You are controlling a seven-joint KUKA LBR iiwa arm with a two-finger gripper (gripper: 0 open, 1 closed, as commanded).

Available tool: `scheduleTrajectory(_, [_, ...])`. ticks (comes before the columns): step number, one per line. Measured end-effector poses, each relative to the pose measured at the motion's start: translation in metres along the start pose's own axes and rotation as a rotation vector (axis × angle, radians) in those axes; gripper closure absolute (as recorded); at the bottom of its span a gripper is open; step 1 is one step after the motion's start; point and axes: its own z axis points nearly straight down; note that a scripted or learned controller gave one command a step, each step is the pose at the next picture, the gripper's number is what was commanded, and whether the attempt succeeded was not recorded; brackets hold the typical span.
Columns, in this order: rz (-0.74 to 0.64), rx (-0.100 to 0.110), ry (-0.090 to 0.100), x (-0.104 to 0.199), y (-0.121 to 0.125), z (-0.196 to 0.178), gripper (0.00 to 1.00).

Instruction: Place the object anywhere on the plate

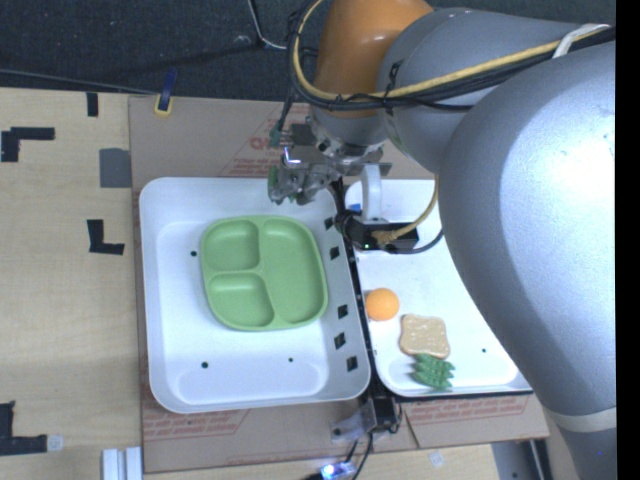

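Note:
A green divided plate [265, 271] lies in the left white bin [170, 298]. In the right bin [480, 358] are an orange ball [381, 304], a slice of toast [424, 336] and a small green leafy piece [433, 371]. My gripper [297, 182] hangs over the far edge of the left bin, just beyond the plate's far right corner. It is well away from the three objects in the right bin. I see nothing in it from this angle.
The big grey arm [530, 168] covers the right side of the view and much of the right bin's far part. A black-marked divider [345, 298] runs between the bins. Cardboard and a wooden bench surround them.

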Motion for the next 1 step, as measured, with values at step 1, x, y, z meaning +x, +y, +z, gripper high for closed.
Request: scheduleTrajectory(1, [-0.001, -0.001, 0.002, 0.0537, 0.0151, -0.0085, 1.00])
